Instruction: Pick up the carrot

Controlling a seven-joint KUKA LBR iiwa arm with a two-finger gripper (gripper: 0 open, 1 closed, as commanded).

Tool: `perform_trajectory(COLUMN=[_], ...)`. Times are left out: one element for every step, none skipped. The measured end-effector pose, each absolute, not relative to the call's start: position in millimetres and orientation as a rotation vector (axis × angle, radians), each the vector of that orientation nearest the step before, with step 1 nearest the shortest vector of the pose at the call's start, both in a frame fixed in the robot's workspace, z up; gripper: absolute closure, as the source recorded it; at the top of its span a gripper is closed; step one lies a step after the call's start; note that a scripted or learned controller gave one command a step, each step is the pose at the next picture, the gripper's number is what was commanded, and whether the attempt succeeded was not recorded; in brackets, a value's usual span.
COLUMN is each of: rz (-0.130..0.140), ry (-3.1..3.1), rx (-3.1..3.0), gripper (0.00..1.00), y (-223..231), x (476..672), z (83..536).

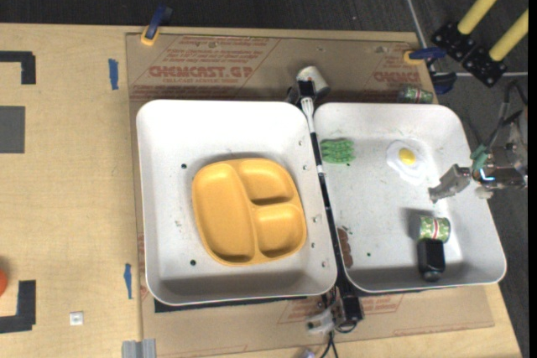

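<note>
Bench (75, 180), two bins | end effector (457, 180) grip state unclear, over right bin (369, 264) | risk: no carrot identifiable, wrong-item grab

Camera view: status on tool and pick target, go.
Tool over right bin's right side. Orange scrap at bench's far left edge, too cropped to identify. Can sits just below tool in frame.
</note>
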State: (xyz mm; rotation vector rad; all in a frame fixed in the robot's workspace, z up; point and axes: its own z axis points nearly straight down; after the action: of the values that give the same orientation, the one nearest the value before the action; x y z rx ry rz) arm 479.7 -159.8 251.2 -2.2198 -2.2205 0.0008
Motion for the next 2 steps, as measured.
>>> perform_trajectory(rz=[0.000, -0.001], ry=[-2.222, -2.147], rx=[-2.221, -2.297], gripper=[1.00, 1.00], y=[-160, -197], x=[480.5, 522.2], z=[261, 253])
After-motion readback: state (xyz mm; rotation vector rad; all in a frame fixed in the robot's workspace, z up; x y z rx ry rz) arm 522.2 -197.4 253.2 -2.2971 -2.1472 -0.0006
